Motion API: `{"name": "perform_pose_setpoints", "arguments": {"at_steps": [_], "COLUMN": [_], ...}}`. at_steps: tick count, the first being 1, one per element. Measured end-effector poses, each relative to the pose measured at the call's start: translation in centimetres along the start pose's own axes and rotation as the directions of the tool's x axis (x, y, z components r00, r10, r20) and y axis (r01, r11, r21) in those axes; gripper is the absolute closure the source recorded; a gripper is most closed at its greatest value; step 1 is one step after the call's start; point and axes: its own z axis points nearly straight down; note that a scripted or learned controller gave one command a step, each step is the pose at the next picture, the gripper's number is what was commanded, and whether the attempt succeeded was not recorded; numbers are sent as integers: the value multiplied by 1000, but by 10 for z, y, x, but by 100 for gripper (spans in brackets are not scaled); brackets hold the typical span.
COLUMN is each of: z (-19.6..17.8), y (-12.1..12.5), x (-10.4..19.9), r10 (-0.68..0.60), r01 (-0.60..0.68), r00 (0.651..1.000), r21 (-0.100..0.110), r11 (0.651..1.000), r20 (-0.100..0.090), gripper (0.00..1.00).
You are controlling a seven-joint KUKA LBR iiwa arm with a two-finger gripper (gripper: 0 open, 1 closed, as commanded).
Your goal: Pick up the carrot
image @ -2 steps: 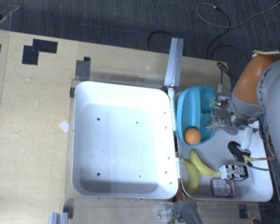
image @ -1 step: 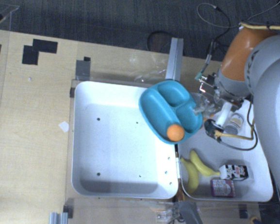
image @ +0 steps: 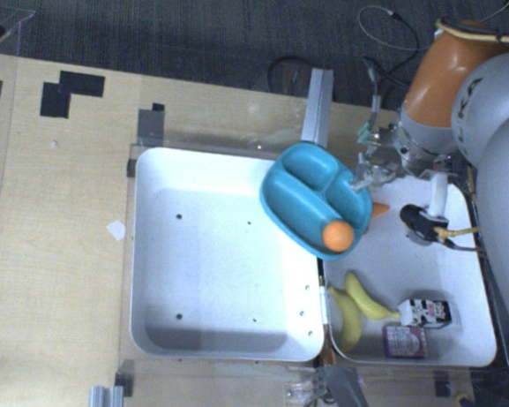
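We look down on two white bins, with a blue dish (image: 304,198) straddling the wall between them as our landmark. The dish tilts, and an orange ball (image: 338,237) sits in its lower right end. Just right of the dish, the gripper (image: 369,177) hangs over the right bin (image: 472,297); we cannot tell how its fingers stand. The carrot (image: 379,209) shows as a small orange tip at the dish's right edge, just below the gripper. Below the dish lie two bananas (image: 358,305), and a small carton (image: 426,312) and a purple packet (image: 404,341) sit right of them. The left bin (image: 222,266) spreads left of the dish.
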Motion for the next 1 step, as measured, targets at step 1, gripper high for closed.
{"name": "perform_pose_setpoints", "arguments": {"at_steps": [1], "z": [-2], "y": [1], "x": [1], "r10": [0], "r01": [0], "r00": [1000], "r21": [-7], "r11": [1000], "r20": [-1], "gripper": [0]}}
